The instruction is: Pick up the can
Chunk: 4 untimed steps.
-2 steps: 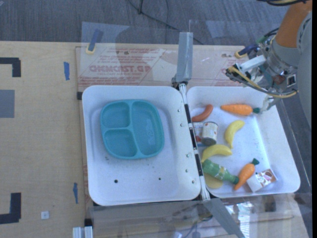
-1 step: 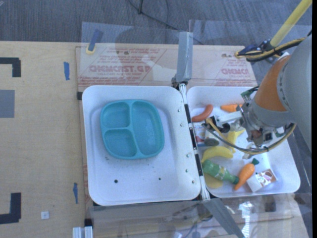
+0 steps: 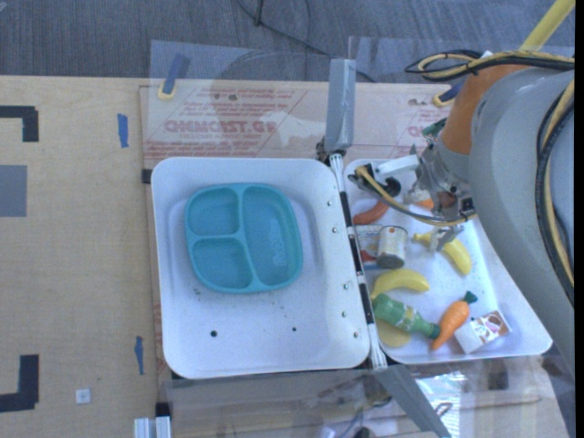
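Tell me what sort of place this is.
Likely a robotics lab test bench: two shallow white plastic bins on taped plywood, small toy foods like an orange plastic carrot, and loose cables on grey carpet.

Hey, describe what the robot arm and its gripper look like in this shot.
The arm is bulky, rounded and grey, with an orange band above the wrist. Yellow and black cables loop along its top. The gripper is a cluster of white, black and metallic parts, with a yellow and black cable loop beside it.
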Tool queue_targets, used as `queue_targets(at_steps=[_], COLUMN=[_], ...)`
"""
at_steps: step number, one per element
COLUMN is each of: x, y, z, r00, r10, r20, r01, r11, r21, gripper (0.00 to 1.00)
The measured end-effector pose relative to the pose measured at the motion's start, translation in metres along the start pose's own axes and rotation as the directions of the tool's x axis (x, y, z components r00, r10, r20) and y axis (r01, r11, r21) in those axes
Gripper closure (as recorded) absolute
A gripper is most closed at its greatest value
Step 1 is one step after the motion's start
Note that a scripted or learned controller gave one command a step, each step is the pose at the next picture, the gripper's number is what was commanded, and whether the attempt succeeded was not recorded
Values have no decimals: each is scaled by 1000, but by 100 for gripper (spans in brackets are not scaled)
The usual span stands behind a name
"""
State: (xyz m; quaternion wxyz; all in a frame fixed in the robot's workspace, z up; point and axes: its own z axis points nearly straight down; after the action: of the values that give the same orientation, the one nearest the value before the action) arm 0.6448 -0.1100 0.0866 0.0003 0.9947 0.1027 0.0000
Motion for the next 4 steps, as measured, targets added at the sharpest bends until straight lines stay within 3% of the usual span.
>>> queue_targets(at_steps=[1, 2, 3, 4], x=[0, 11, 11, 14], y=[-1, -36, -35, -124], z=[-8, -160, -160, -95], r00=[1000, 1000, 1000, 998], r10=[-5, 4, 5, -64], r20=[7, 3, 4, 6], r01=[5, -4, -5, 64], r11=[1000, 1000, 1000, 998], r21=[3, 2, 2, 4], gripper=[100, 100, 0, 0])
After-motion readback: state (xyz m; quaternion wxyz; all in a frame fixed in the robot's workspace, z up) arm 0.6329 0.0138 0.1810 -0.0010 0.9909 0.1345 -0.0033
